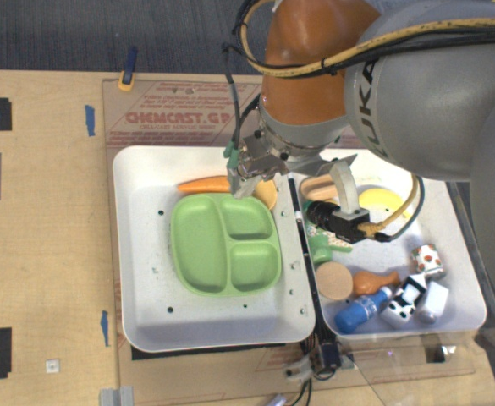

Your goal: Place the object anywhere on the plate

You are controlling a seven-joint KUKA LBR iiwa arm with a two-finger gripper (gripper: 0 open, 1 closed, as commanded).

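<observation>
A green divided plate (226,245) lies in the left bin (141,227), towards its right side. An orange carrot (203,185) rests on the bin floor just beyond the plate's far edge. My gripper (245,178) hangs over the plate's far right corner, right beside the carrot's right end. A small yellowish object (267,194) shows just right of the gripper tip, by the plate's far right corner; whether it is held is unclear. The wrist hides most of the gripper.
The right bin (463,303) holds several things: a yellow disc (381,201), a tan piece (318,185), a green item (321,246), a round wooden piece (333,282), an orange item (374,279), a blue bottle (357,313) and dice (409,299). The arm covers the bins' far middle.
</observation>
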